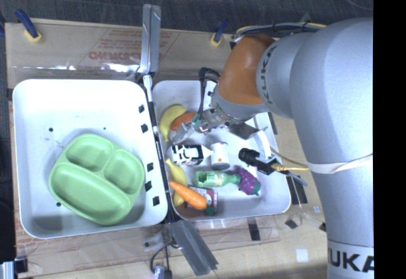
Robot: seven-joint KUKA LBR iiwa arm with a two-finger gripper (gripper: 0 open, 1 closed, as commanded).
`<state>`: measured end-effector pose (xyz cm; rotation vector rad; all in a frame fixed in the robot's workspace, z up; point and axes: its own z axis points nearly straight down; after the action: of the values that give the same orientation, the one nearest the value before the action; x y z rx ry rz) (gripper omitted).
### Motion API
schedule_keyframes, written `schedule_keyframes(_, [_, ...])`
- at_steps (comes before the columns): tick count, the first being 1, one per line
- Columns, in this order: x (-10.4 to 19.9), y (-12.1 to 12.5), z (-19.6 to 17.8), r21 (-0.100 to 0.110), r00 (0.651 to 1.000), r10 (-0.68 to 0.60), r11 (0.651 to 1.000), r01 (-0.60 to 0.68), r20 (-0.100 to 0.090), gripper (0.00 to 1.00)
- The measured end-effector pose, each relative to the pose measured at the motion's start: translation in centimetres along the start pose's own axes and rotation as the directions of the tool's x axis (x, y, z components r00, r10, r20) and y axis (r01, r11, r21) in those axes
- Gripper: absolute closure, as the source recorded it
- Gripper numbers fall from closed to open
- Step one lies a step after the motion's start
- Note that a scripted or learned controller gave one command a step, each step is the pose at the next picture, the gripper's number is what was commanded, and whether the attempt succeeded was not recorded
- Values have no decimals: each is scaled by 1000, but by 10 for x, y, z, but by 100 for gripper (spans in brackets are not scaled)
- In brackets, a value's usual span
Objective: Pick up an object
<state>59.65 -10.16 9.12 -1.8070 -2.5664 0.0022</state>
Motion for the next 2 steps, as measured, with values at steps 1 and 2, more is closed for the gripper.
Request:
schedule_keyframes(1, [-28, 35, -1, -2, 1000, 0, 1000, 0, 2, 0])
schedule_keyframes(2, [-14, -2, 0, -1, 998, -68, 998, 68, 0, 0])
